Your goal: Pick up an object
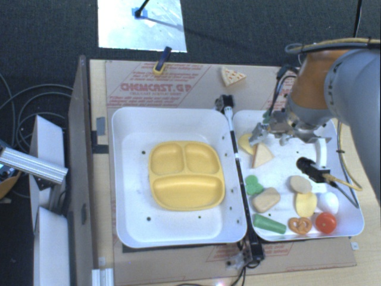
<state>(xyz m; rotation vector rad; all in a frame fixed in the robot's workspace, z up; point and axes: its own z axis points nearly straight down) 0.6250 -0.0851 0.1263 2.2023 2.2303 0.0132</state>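
The grey arm (348, 94) is cut off at the right edge and covers the far right corner of the right bin (351, 222). Its gripper (271, 133) hangs low over that bin's far left, above the cheese wedge (262, 155); whether the fingers are spread or closed I cannot tell. The wedge lies apart from the food cluster (297, 204).
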